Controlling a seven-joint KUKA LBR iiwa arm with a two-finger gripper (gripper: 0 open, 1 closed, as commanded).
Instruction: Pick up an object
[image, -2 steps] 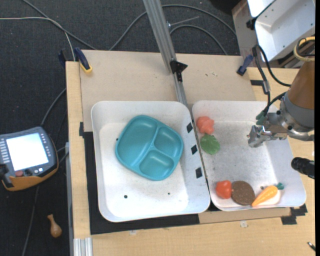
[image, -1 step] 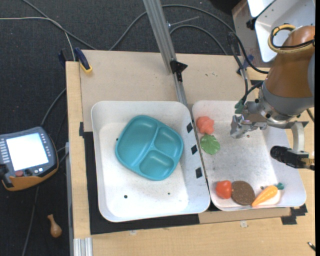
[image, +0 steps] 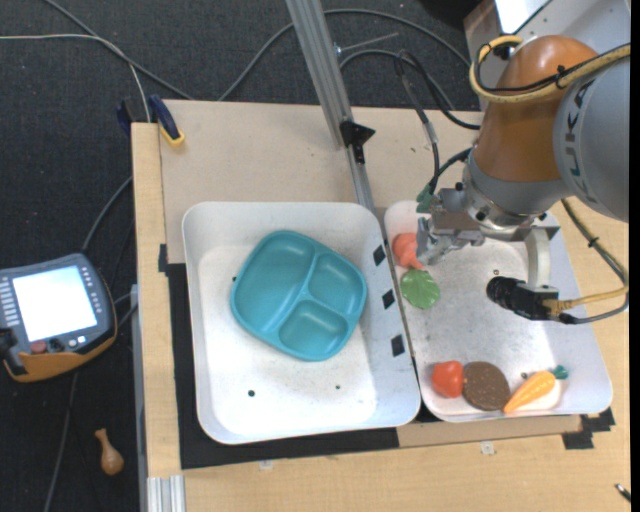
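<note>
Flat round green leaf (image: 420, 289), speckled bin (image: 470, 320)

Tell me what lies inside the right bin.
In the right bin: green leaf, orange piece, tomato, brown patty, carrot. The arm covers the bin's far part.

The arm (image: 560, 110) comes in from about two o'clock, its grey body filling the upper right and the orange band (image: 530, 105) bulging just above the wrist. From the band the wrist (image: 500, 200) drops toward seven o'clock, ending in a grey mounting block. The gripper (image: 432, 248) hangs below that block, pointing down and slightly toward eight o'clock. At four o'clock from the wrist a black unit (image: 520, 297) sticks out on a pale bracket, with a yellow cable (image: 600, 298) running off toward three o'clock.
</note>
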